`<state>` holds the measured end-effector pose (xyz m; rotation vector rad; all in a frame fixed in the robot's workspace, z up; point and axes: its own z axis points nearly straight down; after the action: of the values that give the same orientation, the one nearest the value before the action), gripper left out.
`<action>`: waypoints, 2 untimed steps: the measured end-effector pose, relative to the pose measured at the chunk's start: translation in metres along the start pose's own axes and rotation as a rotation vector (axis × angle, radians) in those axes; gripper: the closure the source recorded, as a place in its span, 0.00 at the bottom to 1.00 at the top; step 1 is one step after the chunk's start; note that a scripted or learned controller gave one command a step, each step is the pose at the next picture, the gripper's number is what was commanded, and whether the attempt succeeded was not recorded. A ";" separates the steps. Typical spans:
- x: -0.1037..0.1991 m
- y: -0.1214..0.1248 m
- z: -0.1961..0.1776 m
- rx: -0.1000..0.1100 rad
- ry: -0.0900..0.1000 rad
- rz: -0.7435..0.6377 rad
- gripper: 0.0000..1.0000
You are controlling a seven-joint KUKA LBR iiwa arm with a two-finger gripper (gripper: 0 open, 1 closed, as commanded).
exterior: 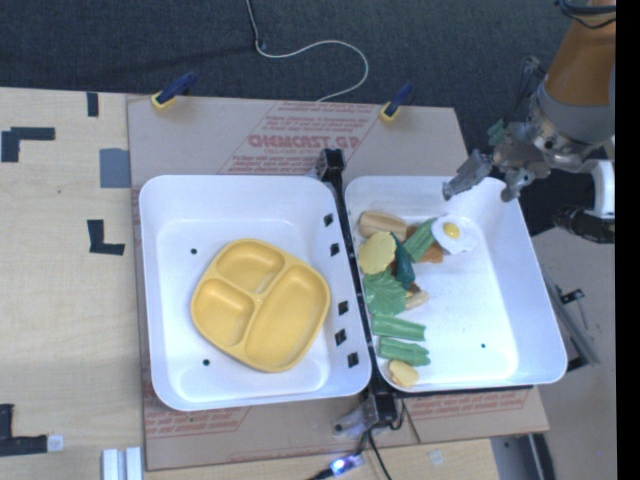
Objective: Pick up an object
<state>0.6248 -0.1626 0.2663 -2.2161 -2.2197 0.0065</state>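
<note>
A: Pincer (487, 183): where, and in what state?
B: Hanging over the far rim of the right bin (535, 288), spread wide, nothing between the fingers. Probably poised there to come down on the heap of toy food.
A: Nearest candidate?
B: Fried egg (452, 233), just beside the pincer, lying flat at the far end of the heap. Thin and flat, so likely hard to pinch; may slip.
A: Rest of the heap?
B: Crowded against the wall shared with the left bin (160, 268): bun (382, 223) touching a round yellow slice (376, 253), green pieces (385, 293) strung toward the near edge, small yellow lump (403, 373) at the end. Packed close, so some risk of catching two at once or nudging neighbours.
A: And the left bin?
B: Holding a yellow divided plate (262, 303), lying flat. Well apart from the pincer; too broad for a grip, by the look of it.
A: Bins fixed somehow?
B: Resting on a cardboard sheet (290, 143) clipped to the desk (60, 268) by two clamps (172, 90) at the far edge, presumably to stop sliding.
A: Stage of the task?
B: Nothing lifted yet; descent and closing to come.
</note>
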 end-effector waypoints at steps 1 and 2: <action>0.006 -0.006 0.066 0.006 0.001 0.000 0.00; 0.007 -0.002 0.133 0.005 0.001 0.000 0.00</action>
<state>0.6218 -0.1555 0.1337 -2.2131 -2.2174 0.0109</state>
